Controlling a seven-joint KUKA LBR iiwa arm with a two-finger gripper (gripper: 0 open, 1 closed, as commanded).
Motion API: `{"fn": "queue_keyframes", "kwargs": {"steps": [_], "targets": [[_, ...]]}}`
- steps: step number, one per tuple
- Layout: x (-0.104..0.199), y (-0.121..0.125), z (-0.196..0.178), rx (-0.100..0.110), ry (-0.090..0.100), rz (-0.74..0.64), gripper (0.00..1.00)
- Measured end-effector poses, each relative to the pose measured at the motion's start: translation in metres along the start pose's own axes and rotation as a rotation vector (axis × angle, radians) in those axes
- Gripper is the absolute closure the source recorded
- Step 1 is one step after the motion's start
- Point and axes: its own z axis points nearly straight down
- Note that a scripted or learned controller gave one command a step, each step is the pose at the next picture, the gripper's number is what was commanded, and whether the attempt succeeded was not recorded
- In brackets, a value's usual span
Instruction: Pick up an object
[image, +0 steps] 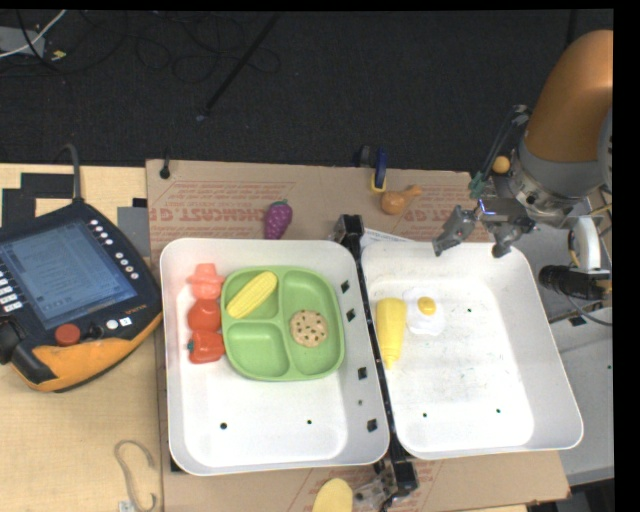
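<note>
1. Since no single item is set by the task, the nearest candidates are listed first: a yellow cone (389, 329) and a fried egg toy (427, 310), touching or nearly so, in the left part of the right bin (520, 420).
2. Claw (478, 235): hangs over the far rim of the right bin, fingers spread apart, nothing between them; both candidates lie nearer the camera and to its left.
3. Arm (565, 100): grey with orange band, entering from the right.
4. Left bin (260, 430): holds a green tray (262, 358) with three compartments; corn (250, 293) in the far-left one, a cookie (309, 327) in the right one. A red figure (204, 312) lies just beside the tray's left edge.
5. Surface beyond the bins: purple grapes (278, 217), an orange duck-like toy (400, 199), a blue clip (379, 170). A yellow item (333, 494) sits at the near edge; a tablet pendant (70, 290) far left.
6. Risks, as judged:
   - Cone and egg so close: a descent on one may nudge the other, or pinch both badly.
   - The egg is flat; fingers could close above it and catch nothing.
   - The cone lies by the dividing wall (368, 330); a finger may strike that wall.
   - The cone's taper could squirt out under closure.
</note>
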Motion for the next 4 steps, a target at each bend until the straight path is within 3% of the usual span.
{"fn": "queue_keyframes", "kwargs": {"steps": [1,3,4], "targets": [[0.000,0.002,-0.008,-0.013,-0.002,-0.002,0.00],[0.014,0.000,0.113,-0.007,-0.001,-0.001,0.00],[0.016,0.001,0.156,-0.009,-0.001,-0.002,0.00]]}}
